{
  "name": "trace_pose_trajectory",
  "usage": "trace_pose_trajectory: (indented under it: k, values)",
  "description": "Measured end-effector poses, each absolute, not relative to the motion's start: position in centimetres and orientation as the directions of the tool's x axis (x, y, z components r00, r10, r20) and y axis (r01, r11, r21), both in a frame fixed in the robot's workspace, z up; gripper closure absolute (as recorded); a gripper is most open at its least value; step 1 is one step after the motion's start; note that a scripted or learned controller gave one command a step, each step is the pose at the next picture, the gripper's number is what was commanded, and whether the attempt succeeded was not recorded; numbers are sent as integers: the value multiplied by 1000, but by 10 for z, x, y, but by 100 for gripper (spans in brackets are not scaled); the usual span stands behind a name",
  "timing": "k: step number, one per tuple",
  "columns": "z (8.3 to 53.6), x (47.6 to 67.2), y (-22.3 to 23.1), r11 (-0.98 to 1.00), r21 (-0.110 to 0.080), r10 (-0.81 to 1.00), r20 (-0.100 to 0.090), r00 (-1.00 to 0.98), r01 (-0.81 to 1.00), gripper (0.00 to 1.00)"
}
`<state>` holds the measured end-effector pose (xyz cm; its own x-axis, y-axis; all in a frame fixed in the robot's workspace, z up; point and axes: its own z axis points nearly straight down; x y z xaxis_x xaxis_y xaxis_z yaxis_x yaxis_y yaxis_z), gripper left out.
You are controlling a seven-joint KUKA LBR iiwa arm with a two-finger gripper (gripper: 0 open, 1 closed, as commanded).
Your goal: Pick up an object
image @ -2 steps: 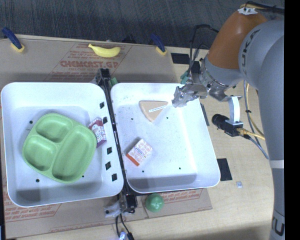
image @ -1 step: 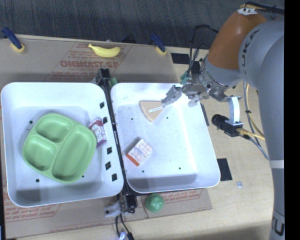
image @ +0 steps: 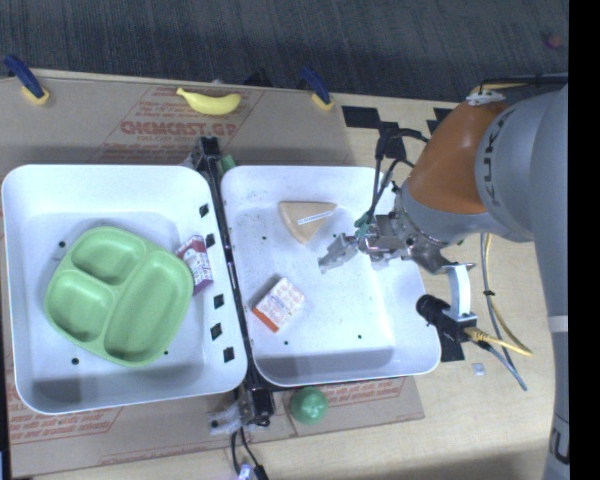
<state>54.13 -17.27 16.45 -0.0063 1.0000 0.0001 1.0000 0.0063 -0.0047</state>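
The arm (image: 490, 168) reaches in over the right bin (image: 380, 353), and its tool (image: 332, 256) hangs above the bin floor, just right of and slightly below the cheese wedge (image: 305, 218). Whether the tool is open or closed cannot be told from this view, and nothing shows between its tips.

The cheese wedge lies in the upper middle of the right bin. Below and to the left of it, near the bin's centre, lies a small orange and white packet (image: 278, 304).

The left bin (image: 40, 388) holds a green divided plate (image: 118, 293); a small dark red wrapper (image: 196, 260) lies at the plate's upper right edge.

On the bench (image: 480, 428) outside the bins, a yellow banana (image: 209, 99) sits above them, and a green ball (image: 307, 405) sits just below the right bin's lower edge.
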Motion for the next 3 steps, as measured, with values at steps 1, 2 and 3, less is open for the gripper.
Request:
trace_pose_trajectory:
  k: [1, 2, 3]
  values:
    - [95, 501, -107, 7, 3, 1000, 0, -7, 1000, 0]
    - [106, 503, -105, 15, 5, 1000, 3, -15, 1000, 100]
    - [203, 497, -161, 4, 2, 1000, -1, -4, 1000, 100]
